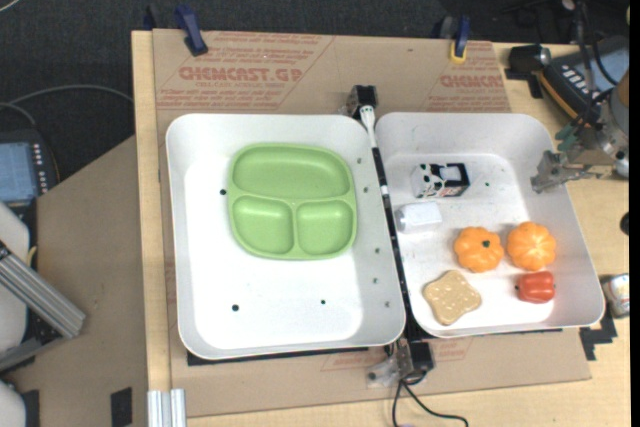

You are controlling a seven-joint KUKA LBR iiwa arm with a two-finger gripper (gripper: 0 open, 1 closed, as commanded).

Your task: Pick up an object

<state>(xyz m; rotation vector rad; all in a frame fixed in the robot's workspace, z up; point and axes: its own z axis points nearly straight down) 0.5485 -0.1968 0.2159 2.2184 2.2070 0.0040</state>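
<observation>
A robotics lab: clamped cardboard bench [300,65], white bins [190,215], loose cables [60,100].

Arm [610,110]: cut off by right edge; finger state indiscernible. Black-and-white item [441,179]: too small to identify. White block [419,215]: identity unclear. Monitor [17,170]: cropped at left edge. Cable [420,407]: runs off bottom edge.

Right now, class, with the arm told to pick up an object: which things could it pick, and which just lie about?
Could pick, all in the right bin:
pumpkin
orange
red pepper
cracker
white block
black-and-white toy

Lying about:
green divided plate in the left bin
blue clamp
</observation>
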